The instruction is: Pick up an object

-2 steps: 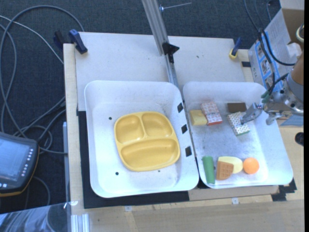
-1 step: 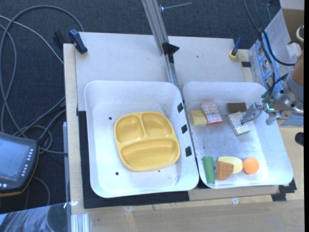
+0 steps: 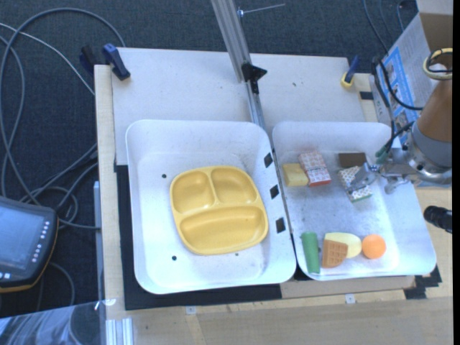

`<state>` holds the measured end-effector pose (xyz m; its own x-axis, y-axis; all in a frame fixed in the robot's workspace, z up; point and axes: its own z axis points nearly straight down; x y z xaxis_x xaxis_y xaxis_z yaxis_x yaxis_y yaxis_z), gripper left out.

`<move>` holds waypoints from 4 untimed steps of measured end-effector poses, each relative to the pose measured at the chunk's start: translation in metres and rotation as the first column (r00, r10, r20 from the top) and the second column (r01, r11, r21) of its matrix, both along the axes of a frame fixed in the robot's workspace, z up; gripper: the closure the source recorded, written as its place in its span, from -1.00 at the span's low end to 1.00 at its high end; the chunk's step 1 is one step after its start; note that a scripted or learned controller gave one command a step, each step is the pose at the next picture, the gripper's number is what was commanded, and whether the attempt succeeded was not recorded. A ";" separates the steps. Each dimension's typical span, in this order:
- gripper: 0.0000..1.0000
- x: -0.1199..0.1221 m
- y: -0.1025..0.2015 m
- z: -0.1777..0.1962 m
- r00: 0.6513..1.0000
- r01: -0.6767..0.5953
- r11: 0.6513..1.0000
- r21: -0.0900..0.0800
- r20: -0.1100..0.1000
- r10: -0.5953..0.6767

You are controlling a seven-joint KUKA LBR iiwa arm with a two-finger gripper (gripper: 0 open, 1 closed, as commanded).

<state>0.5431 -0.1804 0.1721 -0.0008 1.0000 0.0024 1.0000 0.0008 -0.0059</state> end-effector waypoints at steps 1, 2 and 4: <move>-1.00 0.002 0.000 -0.043 1.000 0.000 1.000 0.000 0.000 0.000; -1.00 0.001 0.001 -0.082 1.000 0.001 1.000 0.000 0.000 -0.001; 1.00 0.010 -0.003 -0.022 1.000 -0.001 1.000 -0.004 0.012 0.001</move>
